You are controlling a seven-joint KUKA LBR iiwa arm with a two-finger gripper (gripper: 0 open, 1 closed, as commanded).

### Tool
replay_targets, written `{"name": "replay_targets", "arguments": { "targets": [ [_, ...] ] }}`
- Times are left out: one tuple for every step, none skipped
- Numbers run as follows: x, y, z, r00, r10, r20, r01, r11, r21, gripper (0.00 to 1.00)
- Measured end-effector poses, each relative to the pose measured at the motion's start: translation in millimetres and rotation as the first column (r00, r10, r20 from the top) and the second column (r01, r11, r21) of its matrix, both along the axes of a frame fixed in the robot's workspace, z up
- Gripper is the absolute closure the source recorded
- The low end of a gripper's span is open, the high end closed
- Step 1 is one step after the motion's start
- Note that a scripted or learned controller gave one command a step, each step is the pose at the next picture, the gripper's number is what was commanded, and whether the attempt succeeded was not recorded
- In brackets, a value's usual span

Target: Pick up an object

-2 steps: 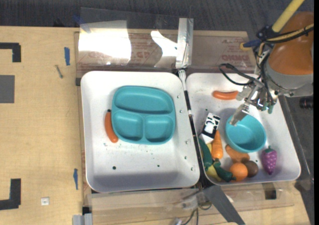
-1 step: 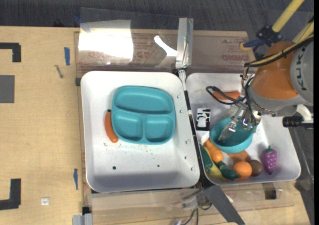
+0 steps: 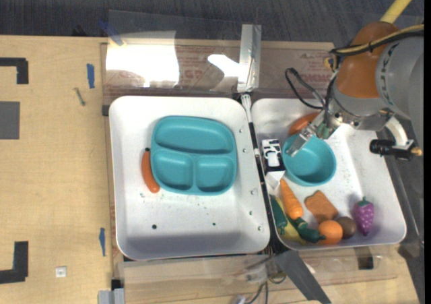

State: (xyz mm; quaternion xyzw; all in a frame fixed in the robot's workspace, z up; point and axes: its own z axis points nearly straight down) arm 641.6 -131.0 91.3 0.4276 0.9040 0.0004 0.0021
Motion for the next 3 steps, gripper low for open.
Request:
{"name": "replay_targets", "arguments": {
  "targets": [
    [5.2,12.1,-1.5,1.0,-0.005,0.001,0.005,1.0,-0.006,0.0],
    [-43.7,-40.3,82.1,0.969,0.248,0.004,-0.248,0.969,-0.005,0.0],
    [-83.4,-42.9,-1.2,0.995,0.099,0.008,-0.099,0.995,-0.004,0.0]
  ]
}}
